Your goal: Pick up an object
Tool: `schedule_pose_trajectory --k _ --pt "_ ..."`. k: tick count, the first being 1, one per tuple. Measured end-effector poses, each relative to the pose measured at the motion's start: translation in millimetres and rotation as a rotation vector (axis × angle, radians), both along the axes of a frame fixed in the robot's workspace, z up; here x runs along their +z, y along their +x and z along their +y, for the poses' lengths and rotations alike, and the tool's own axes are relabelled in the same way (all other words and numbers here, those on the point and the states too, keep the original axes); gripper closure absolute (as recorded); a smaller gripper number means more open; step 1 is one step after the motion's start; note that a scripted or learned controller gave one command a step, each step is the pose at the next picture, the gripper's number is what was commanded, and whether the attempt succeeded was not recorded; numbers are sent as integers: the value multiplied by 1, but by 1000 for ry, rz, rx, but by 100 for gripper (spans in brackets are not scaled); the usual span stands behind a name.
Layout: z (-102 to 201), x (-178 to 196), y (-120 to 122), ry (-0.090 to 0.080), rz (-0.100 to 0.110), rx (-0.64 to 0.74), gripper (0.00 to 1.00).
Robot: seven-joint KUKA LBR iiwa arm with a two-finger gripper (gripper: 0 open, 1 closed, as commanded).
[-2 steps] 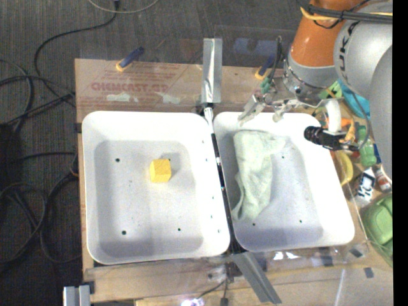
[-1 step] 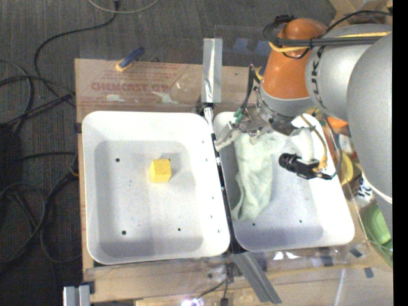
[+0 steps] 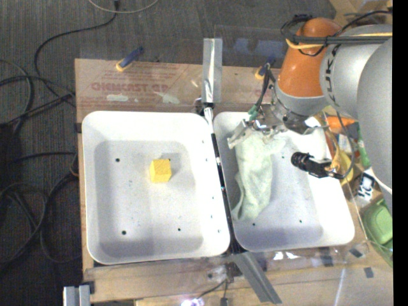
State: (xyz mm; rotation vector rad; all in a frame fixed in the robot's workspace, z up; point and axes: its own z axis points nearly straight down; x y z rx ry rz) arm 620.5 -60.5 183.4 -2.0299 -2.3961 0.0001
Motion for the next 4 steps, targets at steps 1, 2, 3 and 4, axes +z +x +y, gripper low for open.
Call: schedule_pose_trajectory --k 1,2,3,4 --pt "-35 -86 -29 -2 -12 -67 0" --pt "-36 -90 37 -4 -18 -1 0" --pt "-36 -80 38 -6 -20 1 100" --pt "-34 0 48 -6 0 141 100"
